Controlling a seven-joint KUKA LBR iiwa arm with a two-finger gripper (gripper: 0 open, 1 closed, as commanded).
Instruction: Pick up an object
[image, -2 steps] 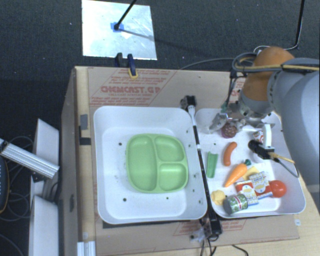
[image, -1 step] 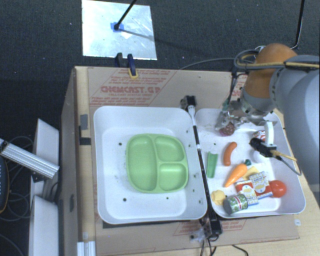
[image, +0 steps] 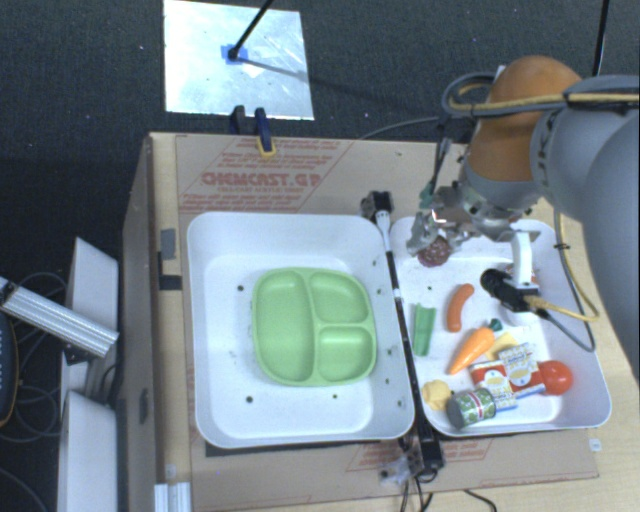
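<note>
We see the grey two-finger gripper (image: 433, 238) low in the right shallow white bin (image: 590, 400), over a small dark-red round object (image: 434, 255); whether its fingers are apart, we cannot tell

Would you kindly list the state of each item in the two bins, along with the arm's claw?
claw: low over the far end of the right bin, at a small dark red object.
dark red object: lying under the claw; a grip cannot be confirmed.
green divided plate: flat in the left bin.
carrot: lying at a slant.
orange sausage: lying down.
green stick: lying flat.
can: on its side.
</note>
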